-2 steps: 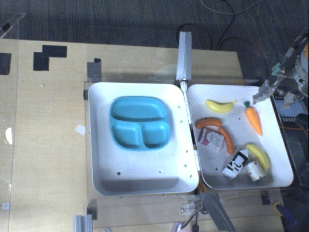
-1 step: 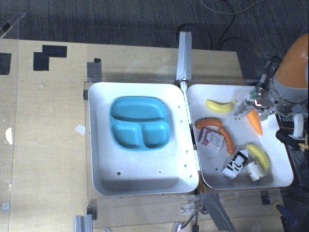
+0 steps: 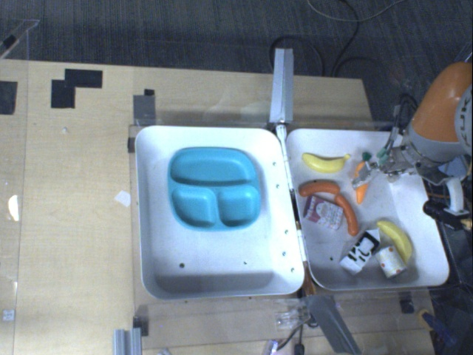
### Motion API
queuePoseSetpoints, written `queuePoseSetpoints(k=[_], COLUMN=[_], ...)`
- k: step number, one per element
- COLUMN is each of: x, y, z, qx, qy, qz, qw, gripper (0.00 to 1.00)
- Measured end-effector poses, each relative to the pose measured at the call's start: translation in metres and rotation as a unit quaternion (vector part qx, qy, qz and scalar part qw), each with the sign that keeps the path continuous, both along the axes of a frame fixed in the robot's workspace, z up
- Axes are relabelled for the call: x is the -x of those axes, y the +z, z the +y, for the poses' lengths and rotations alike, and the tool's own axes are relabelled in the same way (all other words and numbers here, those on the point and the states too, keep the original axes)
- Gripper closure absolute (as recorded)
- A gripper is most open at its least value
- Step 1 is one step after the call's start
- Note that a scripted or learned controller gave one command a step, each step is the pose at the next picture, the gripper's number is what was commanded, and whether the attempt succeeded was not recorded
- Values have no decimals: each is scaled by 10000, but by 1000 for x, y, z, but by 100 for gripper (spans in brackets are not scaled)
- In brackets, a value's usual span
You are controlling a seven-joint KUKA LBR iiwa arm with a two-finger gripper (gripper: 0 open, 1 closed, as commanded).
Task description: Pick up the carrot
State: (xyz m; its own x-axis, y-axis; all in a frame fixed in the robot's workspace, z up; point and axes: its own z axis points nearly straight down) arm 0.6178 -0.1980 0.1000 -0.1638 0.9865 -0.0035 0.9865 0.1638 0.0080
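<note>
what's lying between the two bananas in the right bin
In the camera view, between the upper banana and lower banana lie the sausage and the carrot.

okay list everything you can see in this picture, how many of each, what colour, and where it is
bins: 2, white, side by side on the bench
divided tray: 1, blue, middle of the left bin
bananas: 2, yellow, right bin, one at the far side, one near the front right
sausage: 1, red-orange, curved, middle of the right bin
packet: 1, dark red, beside the sausage
small box: 1, black and white, front of the right bin
carrot: 1, orange with a green top, right bin, right by the gripper
cable: 1, white, on the floor at the top
arm: 1, grey with orange band, right edge
gripper: 1, dark, at the carrot
</note>
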Motion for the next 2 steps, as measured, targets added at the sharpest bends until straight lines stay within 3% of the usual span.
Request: queuePoseSetpoints(k=[1,2], x=[-2,-43], y=[12,108], z=[1,35], qx=[1,-9], qy=[9,-567], qz=[-33,0], qw=[10000,9984], gripper=[100,100])
